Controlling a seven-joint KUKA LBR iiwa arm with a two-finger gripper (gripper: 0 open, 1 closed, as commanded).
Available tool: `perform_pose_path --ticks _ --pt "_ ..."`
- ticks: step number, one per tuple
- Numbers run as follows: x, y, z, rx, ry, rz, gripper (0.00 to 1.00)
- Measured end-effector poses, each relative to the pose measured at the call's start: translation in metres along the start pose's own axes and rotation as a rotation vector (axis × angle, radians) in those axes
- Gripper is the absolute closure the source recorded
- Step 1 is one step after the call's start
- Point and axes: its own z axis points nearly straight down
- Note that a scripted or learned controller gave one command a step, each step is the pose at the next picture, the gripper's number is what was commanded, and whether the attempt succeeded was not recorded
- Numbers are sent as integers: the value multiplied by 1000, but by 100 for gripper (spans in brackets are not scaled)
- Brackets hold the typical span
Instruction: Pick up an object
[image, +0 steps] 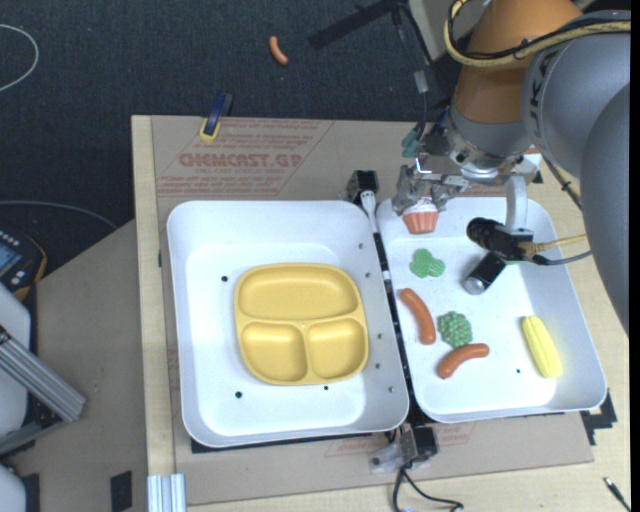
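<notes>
Item: one grey arm (585, 95) with orange band (497, 95), entering from the upper right of the camera view and bent down over the far end of the right bin (575, 300), wrist pointing down towards the bin floor. End effector (422, 198): low over the far left corner of the right bin, close to the seam between the two bins; whether it is spread or closed on anything cannot be made out from this angle. Toy cupcake (421, 217), orange cup with a pale top: upright, directly under the end effector tip and touching or nearly touching it; grasp not confirmed. Other contents of the right bin: green leafy piece (428, 264) just in front of the cupcake; sausage (417, 314) lying aslant near the left wall; green knobbly piece (455, 327) beside it; second sausage (462, 360) just in front of that piece; yellow corn cob (541, 346) near the right wall, well apart from the rest. Left bin (185, 240): one yellow divided plate (300, 322), flat, about central. Worktop (250, 160): brown board under both bins, with a small blue and yellow item (213, 118) at its far edge.
</notes>
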Motion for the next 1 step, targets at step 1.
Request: perform_pose_path --ticks 1 --pt "1 20 -8 -9 -1 -3 100"
